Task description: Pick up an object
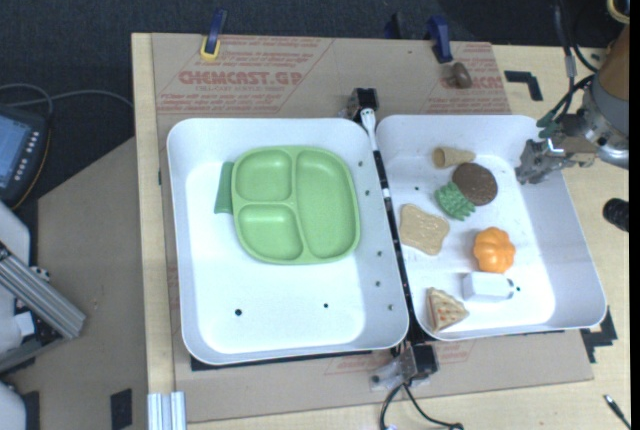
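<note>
- Seven small things lying in right bin (560,248), any of them a candidate for picking: tan cone-shaped piece (452,157) near the top; dark brown round disc (475,184) just below it; green ridged piece (455,203) touching the disc's lower left edge.
- Further down: tan toast-like slab (423,229) close to the bin's left wall; orange pumpkin-shaped piece (493,249) right of centre; white block (489,287) just beneath it; tan wedge (446,309) near the lower left corner.
- Tool (543,161) over the upper right part of the right bin, near its right wall, apart from every item; nothing seen between its fingers; opening too small and dark to judge, so cannot tell.
- Open white floor along the right side of the right bin, between the items and the wall; items clustered toward left and centre.
- Toast-like slab and wedge close to the left wall, leaving little room on that side.
- Left bin (200,298) holding one green divided tray (296,205), three compartments, lying flat in the upper middle; darker green edge showing at its left side.
- Bare white floor around the tray, widest below it.
- Both bins side by side on brown board atop the table (150,168), inner walls touching.
</note>
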You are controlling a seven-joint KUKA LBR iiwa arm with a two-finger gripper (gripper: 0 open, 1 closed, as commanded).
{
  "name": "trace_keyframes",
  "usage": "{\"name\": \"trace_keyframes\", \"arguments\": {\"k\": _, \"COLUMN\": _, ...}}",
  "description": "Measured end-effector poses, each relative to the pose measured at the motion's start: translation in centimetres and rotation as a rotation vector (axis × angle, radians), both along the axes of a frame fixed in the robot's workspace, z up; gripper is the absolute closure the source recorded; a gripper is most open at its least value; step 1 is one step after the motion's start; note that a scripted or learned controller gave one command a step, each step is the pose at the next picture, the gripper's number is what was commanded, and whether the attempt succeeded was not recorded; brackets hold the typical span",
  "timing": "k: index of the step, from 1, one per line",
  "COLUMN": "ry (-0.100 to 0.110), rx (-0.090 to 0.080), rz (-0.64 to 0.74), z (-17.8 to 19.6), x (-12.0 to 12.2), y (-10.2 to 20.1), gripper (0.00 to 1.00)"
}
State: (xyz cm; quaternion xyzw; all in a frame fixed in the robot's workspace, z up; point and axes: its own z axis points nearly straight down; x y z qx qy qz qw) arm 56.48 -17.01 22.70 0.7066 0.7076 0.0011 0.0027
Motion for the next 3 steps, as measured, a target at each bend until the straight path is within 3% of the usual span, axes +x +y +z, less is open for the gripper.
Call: {"name": "trace_keyframes", "arguments": {"k": 3, "ry": 0.010, "rx": 0.005, "rz": 0.003, "z": -0.9, "x": -4.1, "y": 15.9, "gripper": 1.00}}
